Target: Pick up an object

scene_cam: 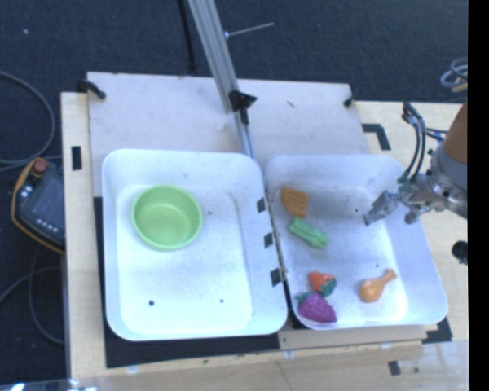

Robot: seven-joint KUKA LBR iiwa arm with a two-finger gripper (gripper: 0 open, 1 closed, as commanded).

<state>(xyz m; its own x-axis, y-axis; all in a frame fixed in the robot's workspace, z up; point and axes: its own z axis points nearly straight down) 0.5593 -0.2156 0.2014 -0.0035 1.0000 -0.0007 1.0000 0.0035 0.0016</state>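
Gripper (389,208) over right bin (420,255), finger spread unclear, nothing visibly held, toy foods below

two bins (114,218), one bowl (167,217), five toys (308,233)

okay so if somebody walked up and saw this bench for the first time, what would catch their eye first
Probably the round lime-green plastic bowl, sitting alone in the shallow white left bin. Next, the cluster of small toy foods in the shallow white right bin: an orange wedge, a green ridged vegetable, a red strawberry, purple grapes and an orange drumstick. The grey two-finger gripper hangs over that bin's right side, holding nothing.
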